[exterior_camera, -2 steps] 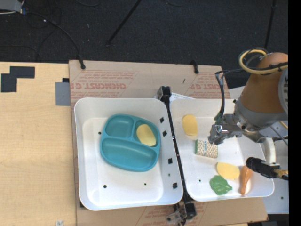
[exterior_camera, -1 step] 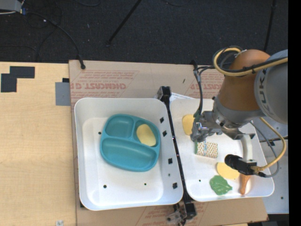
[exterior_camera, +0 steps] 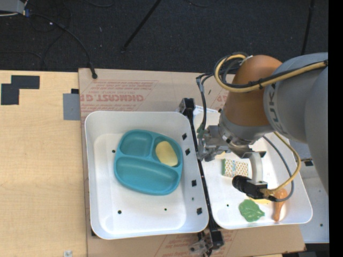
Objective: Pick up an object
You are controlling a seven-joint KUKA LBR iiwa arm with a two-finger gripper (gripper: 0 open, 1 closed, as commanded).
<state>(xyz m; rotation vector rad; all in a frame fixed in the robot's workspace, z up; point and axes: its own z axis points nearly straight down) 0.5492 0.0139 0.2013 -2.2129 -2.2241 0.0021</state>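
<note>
My gripper [exterior_camera: 215, 150] hangs below the grey and orange wrist, over the left side of the right bin [exterior_camera: 300, 208], close to the wall between the bins. A green and white patterned packet [exterior_camera: 236, 168] lies just right of it, partly under the arm. Nearer the front of that bin lie a green leafy piece [exterior_camera: 251, 210], an orange carrot-like piece [exterior_camera: 278, 211] and a small yellow piece [exterior_camera: 262, 200]. In the left bin [exterior_camera: 102, 218] a teal divided plate [exterior_camera: 144, 170] holds a pale yellow object [exterior_camera: 167, 153] in its upper right compartment.
A black connector [exterior_camera: 245, 185] with a yellow cable hangs from the arm above the green piece. The bulky arm covers the back of the right bin. Black clips [exterior_camera: 187, 107] line the divider between the bins. Cardboard lies under both bins.
</note>
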